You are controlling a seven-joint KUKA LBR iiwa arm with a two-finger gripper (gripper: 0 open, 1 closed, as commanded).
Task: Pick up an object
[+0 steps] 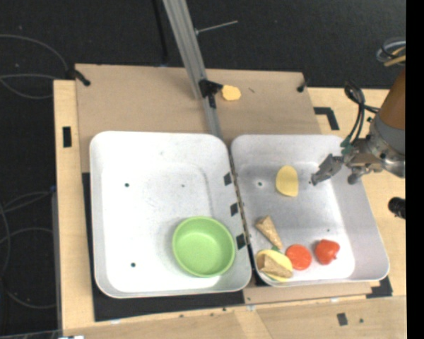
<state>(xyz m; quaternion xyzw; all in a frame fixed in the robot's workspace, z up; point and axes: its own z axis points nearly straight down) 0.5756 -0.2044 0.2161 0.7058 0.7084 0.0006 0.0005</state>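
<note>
The grey two-finger gripper is hovering open and empty just beside the pale yellow rounded piece — centring over it first seems wise.

No text, label or number is readable.

Two bins are set side by side on the bench; the left bin and the right bin touch along their inner edges. A bowl is placed in the left bin, near its front right corner. In the right bin, a flat rounded piece is found toward the back; a cone-shaped piece lies nearer the front, by the inner wall; a sandwich-like piece sits in the front left corner; two round pieces, one just right of it and another further right, are ranged along the front. The gripper is poised over the right bin's back right part, right of the flat piece. A small lump is seen on the bench behind the bins, beside a slanted pole.
</note>
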